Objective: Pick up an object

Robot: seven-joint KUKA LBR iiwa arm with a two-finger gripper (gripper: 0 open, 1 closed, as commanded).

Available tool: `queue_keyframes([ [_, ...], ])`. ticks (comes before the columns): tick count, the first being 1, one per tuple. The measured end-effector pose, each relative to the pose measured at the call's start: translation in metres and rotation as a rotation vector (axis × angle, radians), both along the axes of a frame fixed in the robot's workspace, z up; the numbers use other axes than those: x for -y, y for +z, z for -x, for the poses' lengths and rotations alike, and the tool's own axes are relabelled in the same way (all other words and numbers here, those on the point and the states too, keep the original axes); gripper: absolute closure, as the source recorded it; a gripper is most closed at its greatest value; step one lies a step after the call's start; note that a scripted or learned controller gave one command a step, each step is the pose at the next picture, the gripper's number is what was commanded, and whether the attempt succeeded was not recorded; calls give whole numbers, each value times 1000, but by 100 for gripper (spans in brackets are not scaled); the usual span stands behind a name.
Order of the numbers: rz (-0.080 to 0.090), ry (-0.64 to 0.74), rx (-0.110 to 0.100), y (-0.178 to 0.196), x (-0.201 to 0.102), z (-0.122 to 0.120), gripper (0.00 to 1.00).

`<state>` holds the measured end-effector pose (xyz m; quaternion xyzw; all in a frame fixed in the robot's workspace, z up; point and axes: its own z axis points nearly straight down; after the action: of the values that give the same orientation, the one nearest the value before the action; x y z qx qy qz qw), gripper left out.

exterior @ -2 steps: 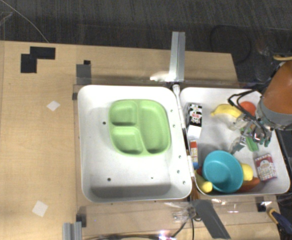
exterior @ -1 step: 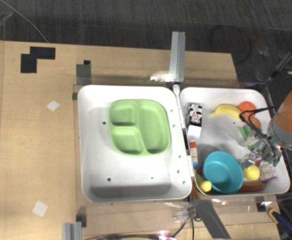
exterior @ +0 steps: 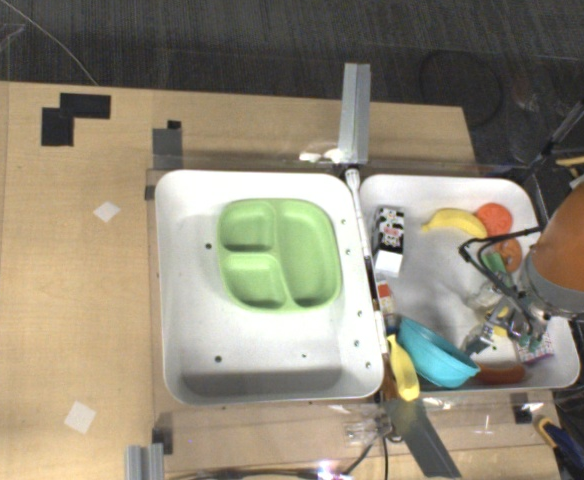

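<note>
Here we hover the gripper [exterior: 494, 330] at lower right of the right bin [exterior: 422, 193]; its state seems unreadable, so descent comes next.

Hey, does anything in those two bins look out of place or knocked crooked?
One thing: a yellow object lies across the near end of the divider between the bins, partly over the rim beside the tilted blue bowl. The green divided tray sits flat in the left bin.

Bright, even overhead light; slightly soft.
</note>
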<state>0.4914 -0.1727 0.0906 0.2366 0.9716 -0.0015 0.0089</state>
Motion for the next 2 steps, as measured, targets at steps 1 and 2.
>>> queue_keyframes([
  [1,2,80,2,0,-38,-6,0],
  [2,-2,50,1,0,-19,-61,0],
])
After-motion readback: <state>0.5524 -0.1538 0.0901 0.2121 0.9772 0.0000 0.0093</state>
